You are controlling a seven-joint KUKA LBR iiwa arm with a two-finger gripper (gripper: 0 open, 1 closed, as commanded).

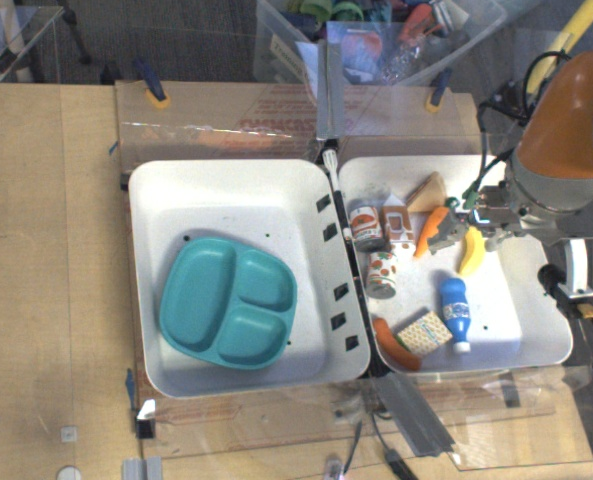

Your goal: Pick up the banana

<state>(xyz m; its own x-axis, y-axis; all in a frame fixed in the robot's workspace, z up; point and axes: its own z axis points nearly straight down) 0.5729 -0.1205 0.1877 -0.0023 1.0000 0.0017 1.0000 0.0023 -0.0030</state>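
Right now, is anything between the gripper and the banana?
Nothing visible. The gripper sits right over the banana's upper end in the right bin. The carrot lies just left of it and the blue bottle below, both beside the banana, not on it.

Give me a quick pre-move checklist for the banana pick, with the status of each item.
1. Banana located, right bin: ok.
2. Gripper above the banana's upper end: ok.
3. Finger opening: cannot tell.
4. Banana between the fingers: cannot tell.
5. Carrot lies close on the banana's left, may get caught: not ok.
6. Blue bottle apart from the banana: ok.
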